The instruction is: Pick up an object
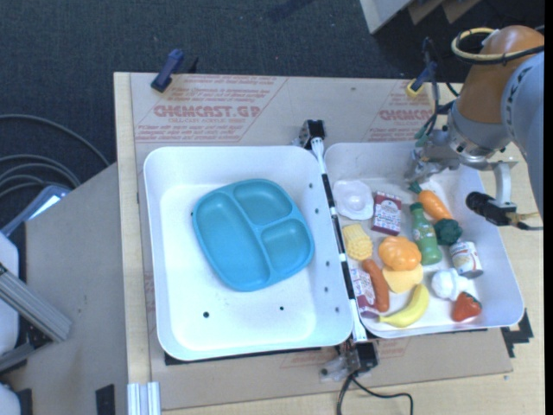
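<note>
The end effector (425, 169) sits low over the far corner of the right bin (505, 271), at the end of the grey arm with its orange band, and whether it is wide or narrow cannot be told from here; nothing can be seen held in it. The nearest thing to grasp looks like the carrot (433, 204), which lies just beside the end effector on the side toward the bin's middle. Its long axis runs at a slant, from the end next to the end effector down and away toward a dark green piece (448, 230), which touches or nearly touches its far tip. So the coming move is probably a short drop and shift inward, with the grasp set across that slanted axis. The carrot is small, bright orange, smooth and tapered. It has little room around it: a green bottle (423, 232) lies close on one side and a red packet (388, 213) is near. The left bin (164, 232) holds a blue tray (251, 232).
</note>
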### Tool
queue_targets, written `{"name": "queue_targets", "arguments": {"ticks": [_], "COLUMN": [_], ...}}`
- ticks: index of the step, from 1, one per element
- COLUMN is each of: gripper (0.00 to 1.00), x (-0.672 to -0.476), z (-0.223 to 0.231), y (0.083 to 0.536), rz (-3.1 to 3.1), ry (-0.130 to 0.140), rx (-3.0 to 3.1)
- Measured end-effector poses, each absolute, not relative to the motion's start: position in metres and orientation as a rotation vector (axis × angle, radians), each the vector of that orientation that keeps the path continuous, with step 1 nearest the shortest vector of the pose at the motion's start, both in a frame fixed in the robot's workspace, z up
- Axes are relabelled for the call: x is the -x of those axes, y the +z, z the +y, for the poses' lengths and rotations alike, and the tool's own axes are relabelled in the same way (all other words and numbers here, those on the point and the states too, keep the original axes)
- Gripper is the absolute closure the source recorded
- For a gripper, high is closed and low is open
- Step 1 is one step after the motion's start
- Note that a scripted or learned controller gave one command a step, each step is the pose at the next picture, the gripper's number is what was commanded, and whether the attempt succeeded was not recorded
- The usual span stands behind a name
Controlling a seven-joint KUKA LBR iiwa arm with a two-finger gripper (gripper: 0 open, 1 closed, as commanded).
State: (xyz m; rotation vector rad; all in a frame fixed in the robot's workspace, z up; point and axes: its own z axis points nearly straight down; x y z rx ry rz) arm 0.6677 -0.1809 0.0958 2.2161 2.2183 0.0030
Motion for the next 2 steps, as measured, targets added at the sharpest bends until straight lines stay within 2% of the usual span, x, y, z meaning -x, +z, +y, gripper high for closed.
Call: {"name": "queue_targets", "arguments": {"ticks": [1,2], "gripper": [0.00,0.00], "x": [-0.668,-0.667], "z": [-0.181,-0.164], "y": [0.096,0.085], "rz": [2.218,2.223], "ry": [0.002,-0.001], "rx": [-2.216,-2.222]}}
